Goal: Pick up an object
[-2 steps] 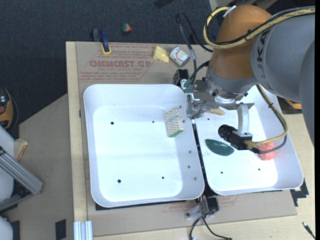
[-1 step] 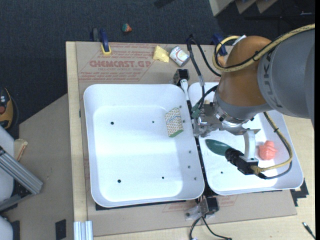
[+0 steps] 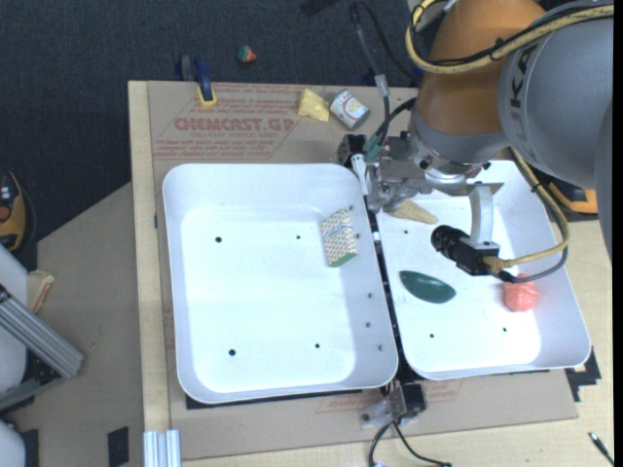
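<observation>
Hanging over the right bin's (image 3: 545,343) upper-left corner, the gripper (image 3: 389,195) is masked by the wrist, so its state cannot be told. A tan wedge (image 3: 417,212) lies just beside it. Cardboard (image 3: 234,123) behind reads "CHEMCAST".

1. Gripper (image 3: 389,185), at the rear end of the divide between the left bin (image 3: 195,202) and the right bin (image 3: 555,334).
2. Patterned packet (image 3: 339,235), in the left bin, just left of and nearer than the gripper.
3. Wedge (image 3: 417,212), in the right bin, just right of the gripper.
4. Oval object (image 3: 427,286), in the right bin, nearer than the gripper.
5. Soft lump (image 3: 521,296), in the right bin, well right of the gripper.
6. Small box (image 3: 349,109), on the board behind the bins, behind the gripper.
</observation>
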`<move>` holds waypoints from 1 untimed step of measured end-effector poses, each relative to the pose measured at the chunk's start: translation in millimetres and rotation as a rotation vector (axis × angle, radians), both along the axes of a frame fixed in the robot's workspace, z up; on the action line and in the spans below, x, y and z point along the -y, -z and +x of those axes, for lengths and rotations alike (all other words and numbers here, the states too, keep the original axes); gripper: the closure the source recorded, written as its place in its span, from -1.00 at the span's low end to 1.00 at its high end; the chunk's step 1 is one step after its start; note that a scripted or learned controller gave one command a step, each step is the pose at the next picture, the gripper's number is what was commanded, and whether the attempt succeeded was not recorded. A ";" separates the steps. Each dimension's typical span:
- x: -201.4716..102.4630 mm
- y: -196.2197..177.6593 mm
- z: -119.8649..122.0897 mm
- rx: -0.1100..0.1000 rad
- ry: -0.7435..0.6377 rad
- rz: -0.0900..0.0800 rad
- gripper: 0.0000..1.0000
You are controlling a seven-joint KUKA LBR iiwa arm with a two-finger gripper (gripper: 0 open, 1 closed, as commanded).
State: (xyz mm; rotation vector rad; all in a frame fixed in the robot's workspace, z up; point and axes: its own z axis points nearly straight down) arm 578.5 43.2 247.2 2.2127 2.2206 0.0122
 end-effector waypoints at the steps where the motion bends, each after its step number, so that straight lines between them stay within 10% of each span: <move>1: -61.7 -112.4 55.9 0.008 -0.004 0.002 1.00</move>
